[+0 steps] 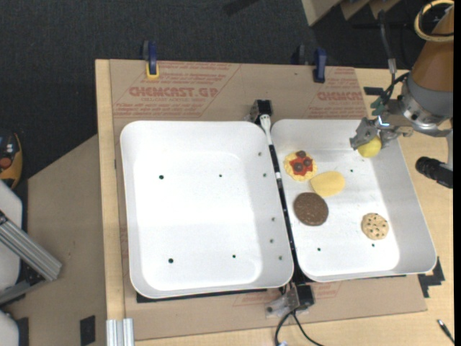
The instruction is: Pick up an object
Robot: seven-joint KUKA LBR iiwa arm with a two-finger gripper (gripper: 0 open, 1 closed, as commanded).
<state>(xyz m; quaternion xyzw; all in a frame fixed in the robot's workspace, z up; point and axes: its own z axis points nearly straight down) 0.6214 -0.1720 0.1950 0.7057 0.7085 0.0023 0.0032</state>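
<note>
In the camera view we see the tool point(366, 140) pinching a small yellow lump point(370, 148) above the right bin point(410, 215) near its far edge; we judge it light, smooth and slippery, best gripped across its middle.

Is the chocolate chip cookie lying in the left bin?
No, the chocolate chip cookie lies in the right bin, near its front edge.
</note>
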